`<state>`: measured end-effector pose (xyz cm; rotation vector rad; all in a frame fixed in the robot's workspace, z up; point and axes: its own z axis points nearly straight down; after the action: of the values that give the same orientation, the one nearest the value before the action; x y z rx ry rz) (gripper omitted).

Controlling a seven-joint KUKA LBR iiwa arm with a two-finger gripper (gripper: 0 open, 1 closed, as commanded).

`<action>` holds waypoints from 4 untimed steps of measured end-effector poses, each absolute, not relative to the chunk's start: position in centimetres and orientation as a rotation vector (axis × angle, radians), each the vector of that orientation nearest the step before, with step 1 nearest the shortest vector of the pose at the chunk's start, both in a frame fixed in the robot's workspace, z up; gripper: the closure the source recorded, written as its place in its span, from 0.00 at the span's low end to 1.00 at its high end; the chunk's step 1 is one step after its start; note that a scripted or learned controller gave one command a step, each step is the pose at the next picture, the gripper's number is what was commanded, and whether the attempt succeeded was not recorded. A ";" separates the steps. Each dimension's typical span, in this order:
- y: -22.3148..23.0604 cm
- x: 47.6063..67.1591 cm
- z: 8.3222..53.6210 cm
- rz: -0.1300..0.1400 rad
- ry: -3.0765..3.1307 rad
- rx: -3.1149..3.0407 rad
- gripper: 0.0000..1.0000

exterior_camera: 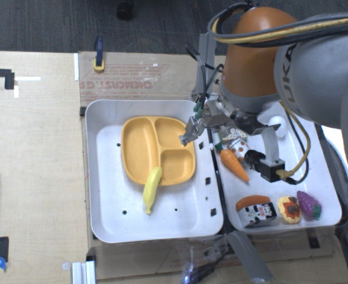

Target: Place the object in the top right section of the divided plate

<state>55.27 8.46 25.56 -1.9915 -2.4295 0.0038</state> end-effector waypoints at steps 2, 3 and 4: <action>11.5 49.2 9.2 -0.002 -2.164 -2.269 0.00; 9.4 50.1 19.1 0.004 -2.335 -2.103 0.00; 11.6 47.6 9.1 0.003 -2.215 -2.222 0.00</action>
<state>47.64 11.59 9.05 -2.2222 -2.2146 0.0035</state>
